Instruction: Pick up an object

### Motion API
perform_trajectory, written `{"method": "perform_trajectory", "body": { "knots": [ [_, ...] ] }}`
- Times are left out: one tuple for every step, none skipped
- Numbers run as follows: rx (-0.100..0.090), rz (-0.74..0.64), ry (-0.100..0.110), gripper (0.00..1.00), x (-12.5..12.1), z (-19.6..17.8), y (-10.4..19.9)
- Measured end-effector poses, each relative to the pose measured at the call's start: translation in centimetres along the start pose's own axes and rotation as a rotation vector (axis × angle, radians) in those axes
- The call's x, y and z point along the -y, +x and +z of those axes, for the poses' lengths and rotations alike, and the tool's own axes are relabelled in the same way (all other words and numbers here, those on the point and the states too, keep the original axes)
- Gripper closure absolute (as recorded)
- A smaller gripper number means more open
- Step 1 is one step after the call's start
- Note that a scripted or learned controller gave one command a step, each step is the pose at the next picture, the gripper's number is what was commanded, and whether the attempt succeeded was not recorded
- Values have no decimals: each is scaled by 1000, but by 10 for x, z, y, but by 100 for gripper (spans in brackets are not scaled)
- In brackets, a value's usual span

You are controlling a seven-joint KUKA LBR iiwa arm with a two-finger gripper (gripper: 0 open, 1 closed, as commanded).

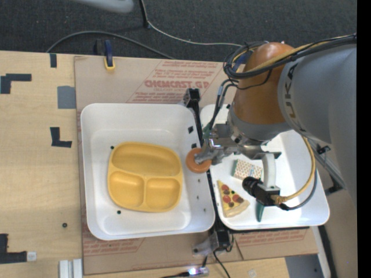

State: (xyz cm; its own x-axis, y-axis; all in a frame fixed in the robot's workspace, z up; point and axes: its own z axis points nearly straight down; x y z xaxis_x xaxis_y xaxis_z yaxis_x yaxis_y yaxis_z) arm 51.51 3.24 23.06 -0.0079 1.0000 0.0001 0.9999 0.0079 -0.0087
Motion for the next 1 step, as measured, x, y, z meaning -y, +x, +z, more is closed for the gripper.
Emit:
{"method": "perform_trajectory", "body": {
  "knots": [
    [0,0,-1,100,7,-4,55]
  ]
}}
